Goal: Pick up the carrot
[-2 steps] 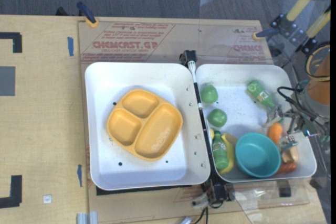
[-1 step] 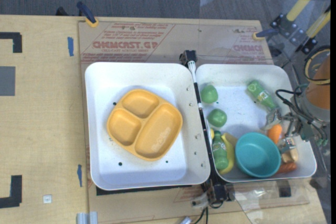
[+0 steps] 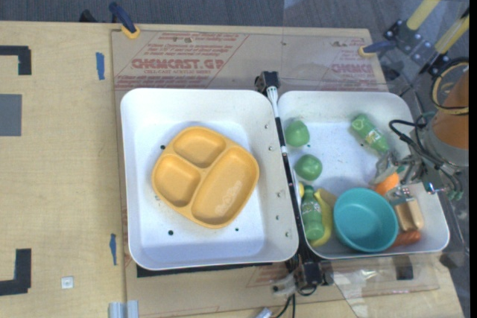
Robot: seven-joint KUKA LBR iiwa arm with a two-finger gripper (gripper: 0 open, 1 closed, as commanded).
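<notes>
**Gripper low over the carrot at the right bin's far side**

On the pale wooden worktop (image 3: 59,182) sit two shallow white bins side by side. The left white bin (image 3: 149,234) holds a yellow three-compartment plastic plate (image 3: 206,175) lying flat near its middle.

The right white bin (image 3: 335,115) is crowded. Two round green fruits lie near its left wall, one (image 3: 297,133) above the other (image 3: 308,167). A green and yellow plastic bottle (image 3: 314,215) lies along the lower left, touching a teal round bowl (image 3: 364,219) that stands upright toward the front. A green bottle-shaped toy (image 3: 368,132) lies tilted near the upper right.

The orange carrot (image 3: 386,182) lies by the right side of that bin, just above and right of the teal bowl, partly covered by the arm's tooling. The two-finger gripper (image 3: 406,186) reaches in from the right and sits directly at the carrot. Whether the jaws are apart or together cannot be told, since cables and metal parts blur together there. A tan block (image 3: 411,216) lies just below the gripper, beside the bowl.
</notes>
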